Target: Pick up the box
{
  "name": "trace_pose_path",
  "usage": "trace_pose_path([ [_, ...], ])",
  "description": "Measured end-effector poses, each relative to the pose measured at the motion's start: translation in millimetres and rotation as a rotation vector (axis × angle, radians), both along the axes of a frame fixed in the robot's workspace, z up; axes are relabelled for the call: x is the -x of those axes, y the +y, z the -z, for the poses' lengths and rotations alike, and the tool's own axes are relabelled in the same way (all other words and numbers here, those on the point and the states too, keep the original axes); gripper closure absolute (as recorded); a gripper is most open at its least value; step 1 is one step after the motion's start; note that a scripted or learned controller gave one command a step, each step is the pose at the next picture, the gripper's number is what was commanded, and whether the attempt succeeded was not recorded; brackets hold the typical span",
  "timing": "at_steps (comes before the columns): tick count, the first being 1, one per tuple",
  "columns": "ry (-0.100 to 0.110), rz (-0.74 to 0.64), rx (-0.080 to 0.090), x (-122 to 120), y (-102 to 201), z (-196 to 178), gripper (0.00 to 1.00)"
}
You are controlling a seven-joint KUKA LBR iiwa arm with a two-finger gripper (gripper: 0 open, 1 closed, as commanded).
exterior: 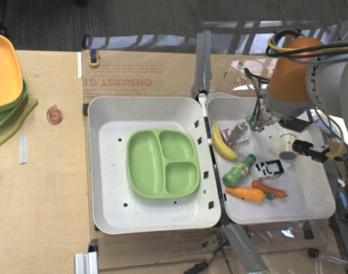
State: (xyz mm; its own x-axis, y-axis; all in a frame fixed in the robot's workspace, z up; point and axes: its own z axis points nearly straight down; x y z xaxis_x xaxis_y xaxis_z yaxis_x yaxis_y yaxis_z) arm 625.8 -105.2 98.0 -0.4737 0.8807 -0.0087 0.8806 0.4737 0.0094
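Observation:
The box (271, 168) is a small black-and-white carton lying flat in the middle of the right bin (311, 207). My gripper (255, 123) hangs below the orange wrist band at the bin's far side, pointing down. It is well behind the box and to its left, beside a crumpled silvery packet (238, 133). Nothing shows between its tips and the box lies apart from it.
In the right bin lie a banana (222, 143), a green bottle (239, 172), a carrot (246, 194), a red chili (272, 190) and a white cup (288, 142). The left bin (105, 170) holds a green divided plate (162, 163). Yellow and green dishes (3, 79) sit far left.

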Motion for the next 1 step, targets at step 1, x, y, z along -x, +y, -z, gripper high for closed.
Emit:
trace_pose_path([
  [1,-0.001,-0.263,0.002,-1.9,3.6,-0.1,0.0],
])
